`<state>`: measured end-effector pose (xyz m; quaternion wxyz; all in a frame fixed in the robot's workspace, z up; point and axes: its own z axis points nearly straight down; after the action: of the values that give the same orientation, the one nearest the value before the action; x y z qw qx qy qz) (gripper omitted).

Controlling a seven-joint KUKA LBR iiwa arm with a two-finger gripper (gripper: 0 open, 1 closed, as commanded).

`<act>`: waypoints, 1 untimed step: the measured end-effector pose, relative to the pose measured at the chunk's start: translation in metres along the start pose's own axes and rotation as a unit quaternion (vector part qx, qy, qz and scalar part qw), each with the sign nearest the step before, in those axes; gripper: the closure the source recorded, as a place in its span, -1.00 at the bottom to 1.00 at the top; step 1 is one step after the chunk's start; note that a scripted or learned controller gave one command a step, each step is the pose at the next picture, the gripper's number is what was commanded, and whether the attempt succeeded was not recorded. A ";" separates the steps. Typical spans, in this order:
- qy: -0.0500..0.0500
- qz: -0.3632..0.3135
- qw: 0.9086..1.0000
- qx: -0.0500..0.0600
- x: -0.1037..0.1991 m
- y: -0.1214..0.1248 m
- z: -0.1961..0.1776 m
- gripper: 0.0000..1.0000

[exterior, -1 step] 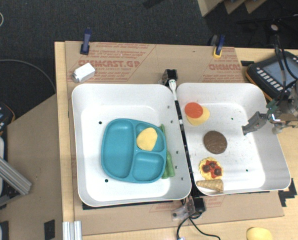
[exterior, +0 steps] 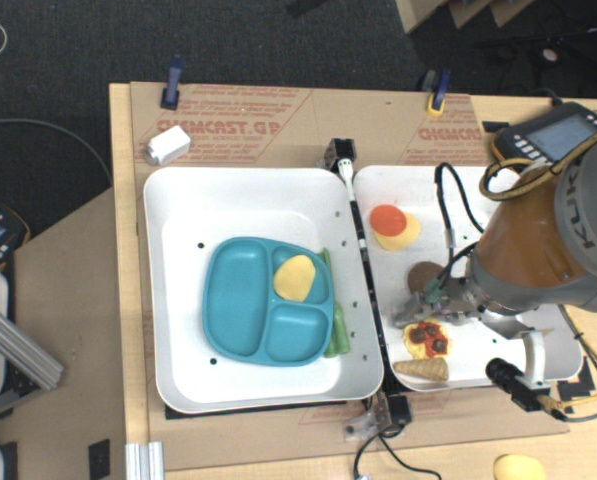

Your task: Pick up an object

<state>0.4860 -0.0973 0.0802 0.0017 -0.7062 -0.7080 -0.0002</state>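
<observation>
My gripper (exterior: 425, 305) is low in the right bin (exterior: 408, 183), reaching in from the right under the orange wrist band. Its tips sit just above a small pizza-like toy (exterior: 427, 339) with red and yellow patches. A brownish toy (exterior: 424, 275) lies right beside the gripper on its upper left. An orange and yellow round toy (exterior: 391, 223) rests further back in the same bin. A tan cone-shaped piece (exterior: 422, 370) lies near the bin's front edge.
The left bin (exterior: 178, 368) holds a teal divided tray (exterior: 240, 303) with a yellow toy (exterior: 295, 278) in its upper right compartment and a green strip (exterior: 336, 328) along its right side. A black bar (exterior: 358, 238) separates the bins. A pendant (exterior: 548, 138) and cables lie at the back right.
</observation>
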 end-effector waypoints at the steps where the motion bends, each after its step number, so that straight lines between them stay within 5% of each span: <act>1: -0.004 0.004 1.000 -0.002 -0.063 -0.008 -0.005 -1.00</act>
<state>0.4781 -0.1604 0.0847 -0.0021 -0.7091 -0.7051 0.0012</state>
